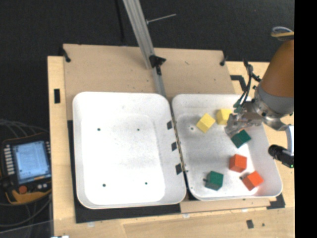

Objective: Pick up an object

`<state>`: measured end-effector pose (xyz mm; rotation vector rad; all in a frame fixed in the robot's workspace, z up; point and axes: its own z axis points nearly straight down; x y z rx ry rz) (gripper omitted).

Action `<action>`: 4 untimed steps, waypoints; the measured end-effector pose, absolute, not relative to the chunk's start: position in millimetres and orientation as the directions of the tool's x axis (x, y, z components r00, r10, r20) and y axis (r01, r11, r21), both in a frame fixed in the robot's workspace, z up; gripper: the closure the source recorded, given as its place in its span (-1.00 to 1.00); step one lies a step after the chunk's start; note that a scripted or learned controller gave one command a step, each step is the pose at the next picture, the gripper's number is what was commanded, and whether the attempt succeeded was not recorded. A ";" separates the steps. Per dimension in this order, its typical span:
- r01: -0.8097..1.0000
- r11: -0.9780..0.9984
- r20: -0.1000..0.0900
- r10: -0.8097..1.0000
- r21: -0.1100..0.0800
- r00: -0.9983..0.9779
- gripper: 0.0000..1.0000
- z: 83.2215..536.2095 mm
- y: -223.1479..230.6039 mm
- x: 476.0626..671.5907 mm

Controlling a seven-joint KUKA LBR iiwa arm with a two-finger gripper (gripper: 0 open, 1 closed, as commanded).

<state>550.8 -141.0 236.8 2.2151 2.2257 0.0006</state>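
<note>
You're hovering the tool (237, 126) in the right bin (198, 192), approx. over a green block (241, 139); can't tell its state. Next: descend and grip.

Left bin (124, 148): floor bare, open from above | Right bin (198, 148): left half open; two yellow cubes (205, 123) (223, 116) near back wall, green block (241, 138) just beside gripper (237, 128), orange cubes (237, 162) (252, 180) and green cube (214, 180) crowd front right | Slanted metal pole (141, 33) overhangs the rear seam.
</note>
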 end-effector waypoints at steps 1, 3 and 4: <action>1.000 0.005 0.000 1.000 0.001 -0.005 1.00 228.7 -93.9 536.2; 1.000 0.009 0.002 1.000 0.000 -0.009 1.00 238.2 16.2 519.1; 1.000 0.009 0.002 1.000 -0.001 -0.009 1.00 238.1 72.6 498.8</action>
